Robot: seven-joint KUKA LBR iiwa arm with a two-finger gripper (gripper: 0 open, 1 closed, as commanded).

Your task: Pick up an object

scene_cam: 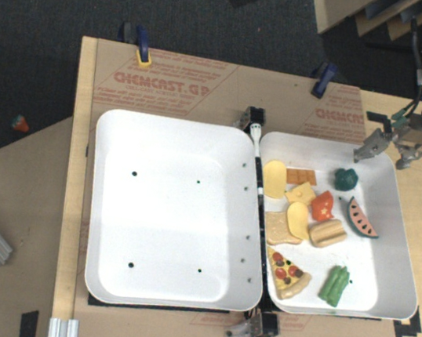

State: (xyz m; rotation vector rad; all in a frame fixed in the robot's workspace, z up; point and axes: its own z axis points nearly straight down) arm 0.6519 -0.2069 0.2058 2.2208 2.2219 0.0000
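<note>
The right bin [395,256] holds several toy foods: a dark green round piece [345,179], a watermelon slice [363,218], a red piece [322,206], a bread roll [327,234], a pizza slice [288,273], a green vegetable [335,285], and yellow pieces [274,179] beside a cracker [300,176]. My gripper [390,152] hangs over the bin's far right corner, up and to the right of the dark green piece. Its two fingers stand apart, open, with nothing between them.
The left bin [105,187] lies beside the right one, both on a cardboard sheet [169,82] held by two blue clamps [143,43]. A cable and black connector [254,120] sit at the far end of the seam between the bins.
</note>
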